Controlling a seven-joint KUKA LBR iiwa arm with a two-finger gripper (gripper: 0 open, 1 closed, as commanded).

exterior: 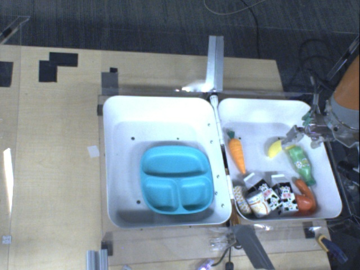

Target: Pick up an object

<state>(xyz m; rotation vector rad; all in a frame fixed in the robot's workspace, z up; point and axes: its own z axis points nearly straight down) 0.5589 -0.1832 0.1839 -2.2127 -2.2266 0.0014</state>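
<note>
Two shallow white bins are sitting on the bench: the left bin point(118, 151) is carrying one blue sectioned plastic tray point(177, 179). The right bin point(256, 114) is holding one orange toy carrot point(237, 153), one yellow lemon-shaped toy point(274, 148) and one green plastic bottle point(299, 162), with clutter crowding its 6 o'clock edge. The pincer point(304, 134) is hovering at the 3 o'clock wall, fingers spread, gripping nothing.

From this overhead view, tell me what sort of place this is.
Probably a robotics lab picking station, not a kitchen: two white bins sit on a wooden bench, toy food like a carrot fills the right bin, and a gripper hangs over it. Cables trail across carpet.
</note>
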